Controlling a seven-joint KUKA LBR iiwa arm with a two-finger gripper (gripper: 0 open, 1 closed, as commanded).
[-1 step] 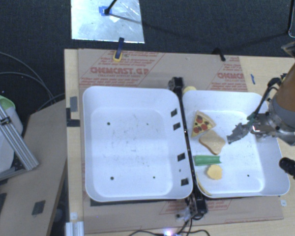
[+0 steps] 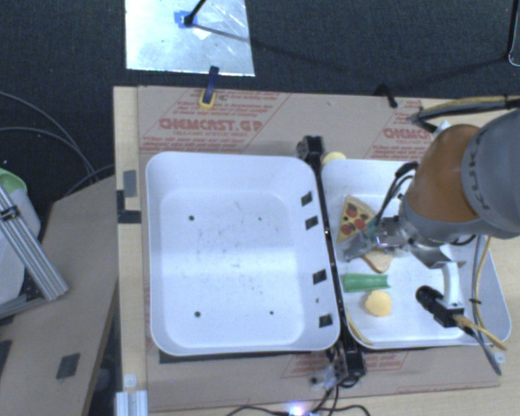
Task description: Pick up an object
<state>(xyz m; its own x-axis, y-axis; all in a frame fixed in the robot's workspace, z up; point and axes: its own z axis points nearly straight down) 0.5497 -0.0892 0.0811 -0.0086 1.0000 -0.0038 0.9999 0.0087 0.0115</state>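
The right bin (image 2: 399, 332) holds a pizza-slice toy (image 2: 355, 216), a tan piece (image 2: 378, 261), a green stick-shaped object (image 2: 365, 282) and a yellow lemon-like object (image 2: 379, 302). A small yellow ball (image 2: 334, 158) sits at the bin's far left corner. My gripper (image 2: 361, 243) reaches down from the right, low over the tan piece, just below the pizza slice. The arm's grey and orange wrist covers the bin's right half.
The left bin (image 2: 234, 250) lies beside the right one, parted from it by a black divider with clips (image 2: 316, 224). Both stand on a cardboard sheet (image 2: 243, 120). An aluminium frame (image 2: 17, 232) rises at the far left.
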